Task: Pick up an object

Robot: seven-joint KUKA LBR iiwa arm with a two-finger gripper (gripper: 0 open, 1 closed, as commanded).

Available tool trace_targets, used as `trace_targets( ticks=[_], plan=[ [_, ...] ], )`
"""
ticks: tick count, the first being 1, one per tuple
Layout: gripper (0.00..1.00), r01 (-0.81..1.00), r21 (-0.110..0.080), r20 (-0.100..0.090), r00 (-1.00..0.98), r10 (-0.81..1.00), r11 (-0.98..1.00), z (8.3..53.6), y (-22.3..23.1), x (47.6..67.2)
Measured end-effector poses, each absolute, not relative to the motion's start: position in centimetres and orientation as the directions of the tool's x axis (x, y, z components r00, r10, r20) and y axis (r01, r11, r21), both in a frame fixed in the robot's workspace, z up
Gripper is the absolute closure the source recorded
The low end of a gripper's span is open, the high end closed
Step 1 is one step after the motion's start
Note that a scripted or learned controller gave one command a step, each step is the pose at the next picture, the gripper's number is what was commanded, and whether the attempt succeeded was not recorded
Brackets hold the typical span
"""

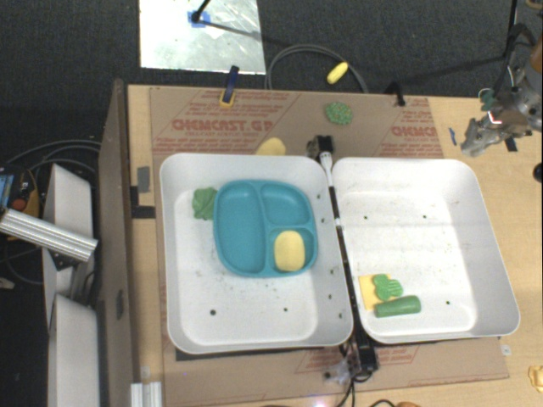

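Objects, right bin [475, 227], lower left: green cylinder [397, 307], green leafy piece [389, 287], yellow block [367, 291]. Left bin [182, 227]: blue tray [246, 227] holding yellow lemon [289, 250]. Hand [492, 125], upper right of frame; grip state cannot be told.

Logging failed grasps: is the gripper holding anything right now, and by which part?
Nothing is held. The gripper is off beyond the right bin, with no object between its fingers.
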State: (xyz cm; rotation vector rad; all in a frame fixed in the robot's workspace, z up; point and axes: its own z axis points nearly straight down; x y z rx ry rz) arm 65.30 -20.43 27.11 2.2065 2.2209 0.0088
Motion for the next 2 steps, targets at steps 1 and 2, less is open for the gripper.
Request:
trace_targets(
  ticks=[1, 2],
  plan=[
    [1.0, 1.0, 0.005, -0.003, -0.006, 1.0, 0.006, 26.3, -20.6, 67.0],
    [1.0, 1.0, -0.001, 0.0, 0.001, 1.0, -0.001, 27.3, -20.7, 59.7]
  ],
)
